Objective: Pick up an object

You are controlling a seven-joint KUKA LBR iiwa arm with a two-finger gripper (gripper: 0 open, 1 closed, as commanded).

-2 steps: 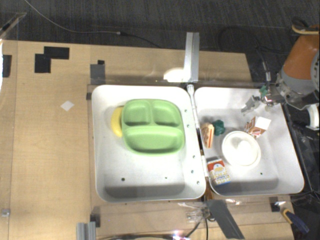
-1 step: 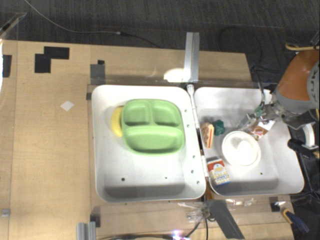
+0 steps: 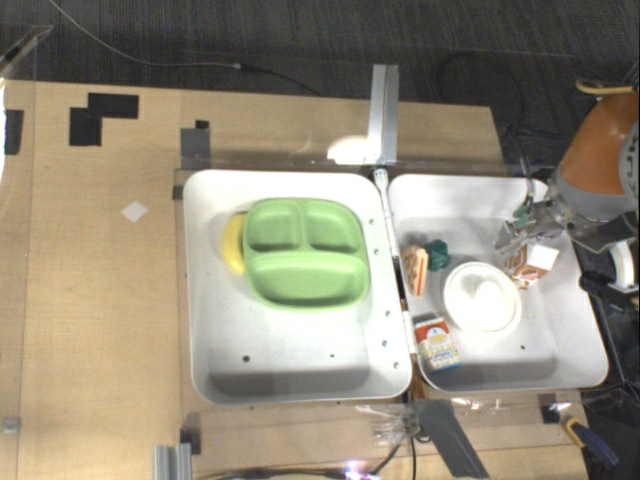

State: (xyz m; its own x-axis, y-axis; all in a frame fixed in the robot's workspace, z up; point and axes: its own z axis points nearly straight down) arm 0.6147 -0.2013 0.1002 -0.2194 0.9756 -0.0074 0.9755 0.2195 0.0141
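In the right bin (image 3: 575, 363) lie a white bowl (image 3: 482, 296), a red and white box (image 3: 436, 343), a tan and red sandwich-like item (image 3: 415, 271), a small dark green object (image 3: 437, 254) and a small brown and white carton (image 3: 531, 264). My gripper (image 3: 522, 234) hangs over the bin's upper right part, just above the carton. Whether it touches the carton is unclear. The grey arm with its orange band (image 3: 600, 158) comes in from the right.
The left bin (image 3: 215, 358) bears a green divided plate (image 3: 303, 251), with a yellow object (image 3: 232, 243) peeking out at the plate's left edge. A metal post (image 3: 384, 118) stands behind the seam between the bins. Cables lie on the dark floor beyond.
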